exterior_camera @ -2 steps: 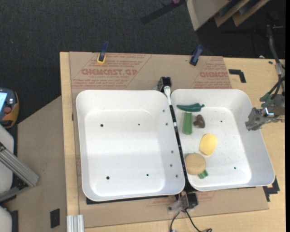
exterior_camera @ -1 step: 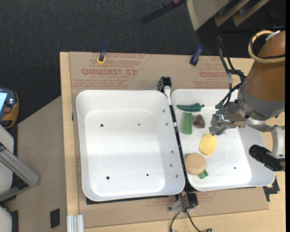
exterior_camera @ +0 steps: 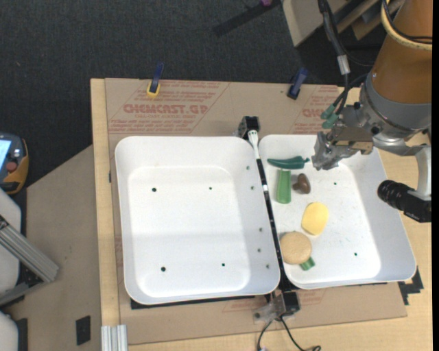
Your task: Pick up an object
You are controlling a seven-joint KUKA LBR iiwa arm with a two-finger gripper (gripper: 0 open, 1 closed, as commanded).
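Tool (exterior_camera: 324, 162), grip state indeterminable, hangs just right of the brown piece (exterior_camera: 301, 183), judged small, light, rigid, possibly slick; grasp recommended across its narrow middle.

dark speckled carpet (exterior_camera: 103, 38) surrounds a brown cardboard-topped bench (exterior_camera: 206, 99), with pale wooden furniture (exterior_camera: 322, 17) beyond it.

Right bin (exterior_camera: 384, 271) contents: dark green pod (exterior_camera: 288, 162) lying flat near far-left corner; light green cylinder (exterior_camera: 283, 186) just below, upright along divider; small brown lump (exterior_camera: 302, 183) beside it; yellow piece (exterior_camera: 315, 218) mid-bin; tan bun (exterior_camera: 296, 247) near front, green bit (exterior_camera: 306, 262) touching.
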